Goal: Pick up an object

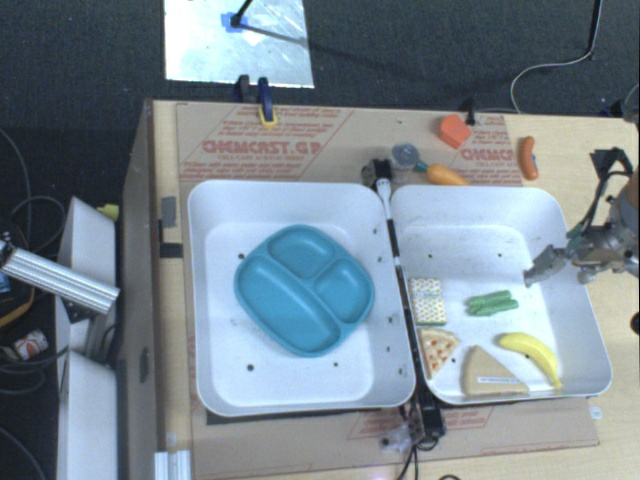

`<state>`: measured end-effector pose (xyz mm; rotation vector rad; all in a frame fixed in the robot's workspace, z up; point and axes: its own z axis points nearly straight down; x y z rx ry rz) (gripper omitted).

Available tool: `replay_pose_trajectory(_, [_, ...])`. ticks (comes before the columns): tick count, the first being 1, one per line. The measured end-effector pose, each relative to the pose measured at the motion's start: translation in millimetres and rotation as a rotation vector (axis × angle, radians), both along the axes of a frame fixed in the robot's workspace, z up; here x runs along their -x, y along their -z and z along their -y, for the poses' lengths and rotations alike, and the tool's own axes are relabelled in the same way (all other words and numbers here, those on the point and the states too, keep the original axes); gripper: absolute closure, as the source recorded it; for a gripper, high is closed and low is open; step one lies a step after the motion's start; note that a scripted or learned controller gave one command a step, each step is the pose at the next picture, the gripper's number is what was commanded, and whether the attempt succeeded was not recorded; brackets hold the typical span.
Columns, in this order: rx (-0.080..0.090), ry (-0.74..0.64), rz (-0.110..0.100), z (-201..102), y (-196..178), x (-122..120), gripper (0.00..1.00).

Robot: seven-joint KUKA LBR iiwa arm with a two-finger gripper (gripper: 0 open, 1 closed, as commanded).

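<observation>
Green beans (491,304) just below-left of jaws

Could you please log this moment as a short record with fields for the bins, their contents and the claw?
left bin: blue divided plate
right bin: cracker, green beans, pizza slice, wedge sandwich, banana
claw: over the right bin's right side, above the green beans, holding nothing visible
bench beyond bins: orange block, carrot, sausage
</observation>
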<state>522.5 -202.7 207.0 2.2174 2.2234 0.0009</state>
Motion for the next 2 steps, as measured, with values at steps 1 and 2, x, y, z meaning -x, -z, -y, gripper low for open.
replay_pose_trajectory(1, [-0.001, 0.002, -0.003, 4, 100, 24, 0.00])
replay_pose_trajectory(2, [0.000, -0.002, 0.003, 2, 101, -98, 0.00])
